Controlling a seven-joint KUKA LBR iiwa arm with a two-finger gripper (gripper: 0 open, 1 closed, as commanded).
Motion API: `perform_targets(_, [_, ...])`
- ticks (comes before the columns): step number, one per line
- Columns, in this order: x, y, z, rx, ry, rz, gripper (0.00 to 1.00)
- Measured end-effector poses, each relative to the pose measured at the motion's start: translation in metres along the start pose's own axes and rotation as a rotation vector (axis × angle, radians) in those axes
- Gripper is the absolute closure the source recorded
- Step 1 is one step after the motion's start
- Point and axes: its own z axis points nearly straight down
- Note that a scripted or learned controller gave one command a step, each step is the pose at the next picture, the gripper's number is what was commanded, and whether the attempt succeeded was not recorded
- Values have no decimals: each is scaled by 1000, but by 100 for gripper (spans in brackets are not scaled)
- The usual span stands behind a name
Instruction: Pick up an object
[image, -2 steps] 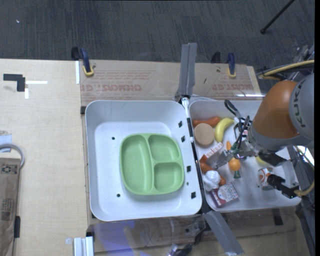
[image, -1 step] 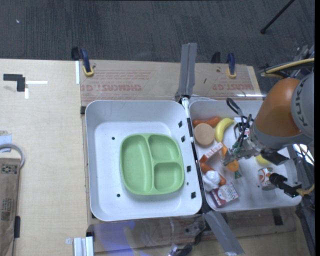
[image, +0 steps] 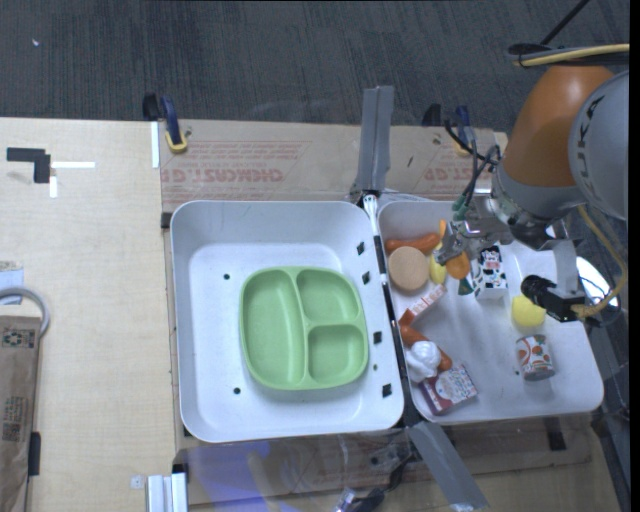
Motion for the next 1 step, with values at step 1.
perform_targets(1, [6, 25, -117, 1, -1, 101, 100])
